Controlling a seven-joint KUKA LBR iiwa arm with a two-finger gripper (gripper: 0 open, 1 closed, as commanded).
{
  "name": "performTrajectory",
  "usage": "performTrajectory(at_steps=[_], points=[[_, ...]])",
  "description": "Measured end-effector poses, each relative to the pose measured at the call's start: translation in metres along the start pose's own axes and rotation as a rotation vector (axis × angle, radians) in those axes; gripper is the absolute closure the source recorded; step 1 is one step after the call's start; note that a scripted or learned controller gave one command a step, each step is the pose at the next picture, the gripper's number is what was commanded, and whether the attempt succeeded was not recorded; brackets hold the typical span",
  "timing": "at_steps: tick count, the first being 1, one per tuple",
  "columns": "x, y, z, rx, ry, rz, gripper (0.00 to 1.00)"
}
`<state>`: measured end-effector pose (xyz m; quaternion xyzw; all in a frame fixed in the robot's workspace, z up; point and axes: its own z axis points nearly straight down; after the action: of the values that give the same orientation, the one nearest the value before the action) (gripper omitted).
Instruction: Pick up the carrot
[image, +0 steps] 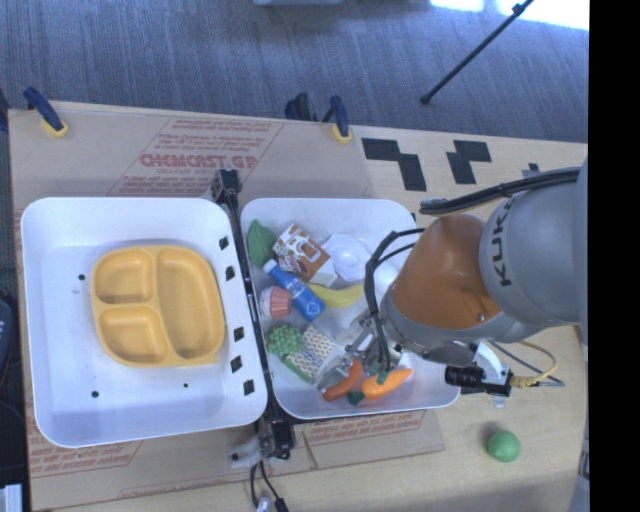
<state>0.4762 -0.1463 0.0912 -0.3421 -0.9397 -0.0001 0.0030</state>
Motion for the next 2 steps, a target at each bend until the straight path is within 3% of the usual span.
performTrajectory(at_steps=[1, 2], points=[[-0.008, -0.009, 0.0, 0.0, -0.005, -0.434, 0.0], [0.006, 0.008, 0.0, 0.001, -0.001, -0.855, 0.0]])
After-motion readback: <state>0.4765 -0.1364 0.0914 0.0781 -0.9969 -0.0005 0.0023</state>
